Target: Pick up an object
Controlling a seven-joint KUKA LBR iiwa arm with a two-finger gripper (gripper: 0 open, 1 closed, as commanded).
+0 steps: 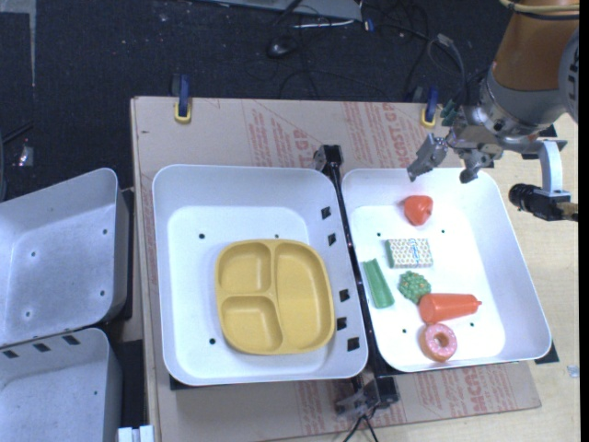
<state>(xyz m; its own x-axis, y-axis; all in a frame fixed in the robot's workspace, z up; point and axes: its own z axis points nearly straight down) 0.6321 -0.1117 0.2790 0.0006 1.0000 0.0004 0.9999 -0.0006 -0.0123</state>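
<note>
From the camera view above, the desk carries two shallow white bins set side by side, touching along a dark middle seam. The left bin holds a yellow divided plate with three compartments, lying flat near the bin's centre. The right bin holds the loose objects: a small red piece near the far end, a pale patterned block just below it, a green stick along the left side close to the seam, a green bumpy piece just beside it, an orange carrot-shaped piece lying on its side, touching or nearly touching the green bumpy piece, and a pink ring like a donut nearest the front wall.

The arm reaches in from the right, its orange band at the top corner. The pincer hovers over the far edge of the right bin, above the small red piece and apart from it. Its two fingers are spread, with nothing between them. Two more white bins sit off the desk at the left.
</note>
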